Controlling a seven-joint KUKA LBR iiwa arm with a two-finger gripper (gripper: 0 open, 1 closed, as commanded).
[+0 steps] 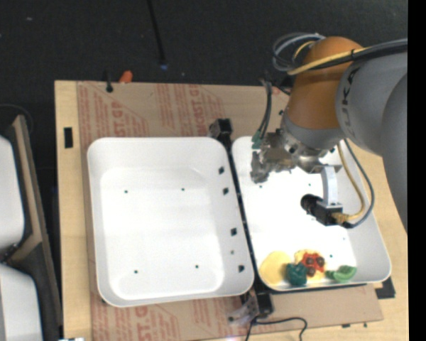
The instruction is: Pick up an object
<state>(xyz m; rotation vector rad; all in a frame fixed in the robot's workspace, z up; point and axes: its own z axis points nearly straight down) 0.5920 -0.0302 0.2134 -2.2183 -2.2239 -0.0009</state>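
- camera view: grey arm with an orange band (319, 84) reaches in from the right side of the picture and hangs over the far end of the right shallow white plastic bin (373, 251), close to the divide between the two bins.
- the gripper (261, 170) sits low at the arm's tip, near that bin's far left corner; its tip is small and dark against the white, and i cannot tell its state from this angle.
- nothing shows beneath or against the tip but bare white floor.
- the task's things lie bunched at the near edge of the same bin: a pale yellow rounded piece (273, 265), a teal green lump (296, 274) touching it, a small red and orange toy (312, 261) just beside that, and a bright green piece (344, 271) furthest right.
- the cluster lies well apart from the gripper, toward the viewer and slightly to the picture's right, with open bin floor between.
- the yellow piece looks nearest; the cluster runs along the near wall.
- the left shallow white plastic bin (99, 190) rests beside it on the cardboard-covered table (156, 112).
- judged from this, the coming move calls for travel down the bin's length toward the near wall before any descent.
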